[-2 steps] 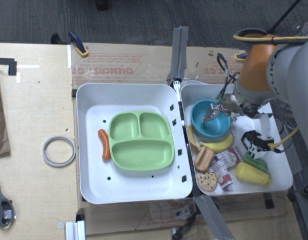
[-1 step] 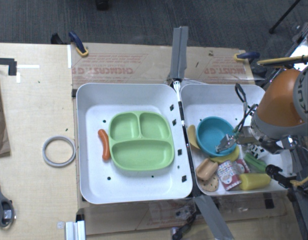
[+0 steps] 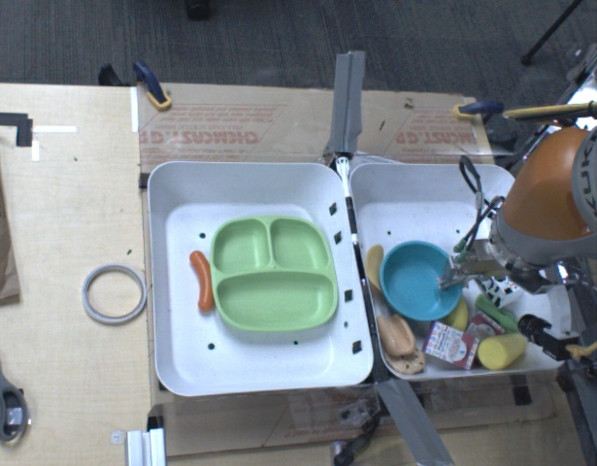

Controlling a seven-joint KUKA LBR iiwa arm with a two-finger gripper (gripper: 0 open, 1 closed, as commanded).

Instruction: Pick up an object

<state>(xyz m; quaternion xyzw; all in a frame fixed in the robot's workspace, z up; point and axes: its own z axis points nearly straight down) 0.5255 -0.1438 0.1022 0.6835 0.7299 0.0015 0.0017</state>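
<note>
arm [image 3: 550, 197]: grey with an orange band, comes in from the right edge over the right bin, wrist bent down and toward the bin's middle
gripper [image 3: 453, 278]: low over the right rim of the blue bowl, tip at or just inside the rim (contact unclear); can't tell if it's apart or together, nothing seen clamped in it
blue bowl [image 3: 415, 280]: upright, middle of right bin
right bin [image 3: 414, 187]: far half bare white floor, clutter along its near edge
wooden spoon [image 3: 397, 338]: near-left corner of right bin, just below the bowl
yellow piece [image 3: 375, 265]: touching the bowl's left side, by the bin's left wall
red-and-white packet [image 3: 448, 343]: near edge, right of the spoon
lemon [image 3: 502, 350]: near-right corner, beside the packet
left bin [image 3: 172, 289]: holds green divided plate [image 3: 275, 273] in its middle, orange carrot-like stick [image 3: 203, 282] just beside the plate's left edge
tape ring [image 3: 114, 292]: on the bench, left of left bin
scissors [image 3: 5, 406]: bench's near-left corner
</note>
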